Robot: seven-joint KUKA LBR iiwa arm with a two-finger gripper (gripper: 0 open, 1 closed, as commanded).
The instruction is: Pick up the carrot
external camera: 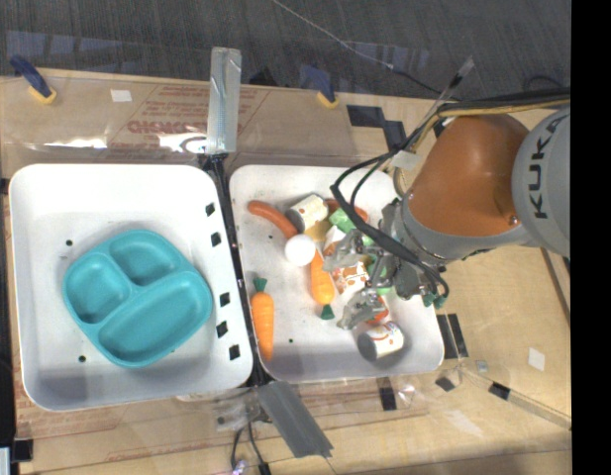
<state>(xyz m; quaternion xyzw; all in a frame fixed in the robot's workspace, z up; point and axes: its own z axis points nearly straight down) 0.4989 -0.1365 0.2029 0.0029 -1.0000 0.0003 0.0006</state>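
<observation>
The left bin point(28, 265) holds a blue plate point(137, 297). The right bin point(285, 364) holds a carrot point(262, 323) by its left wall, plus other toy food. The gripper point(369, 300) hangs over that pile.

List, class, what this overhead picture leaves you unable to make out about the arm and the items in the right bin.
- Claw: open or shut cannot be told; cables and the wrist hide it.
- Items under the arm: part of the right bin is covered.
- Small packets near the claw: too jumbled to name.
- Can: its label is too small to read.
- Two carrots lie plainly visible.
</observation>
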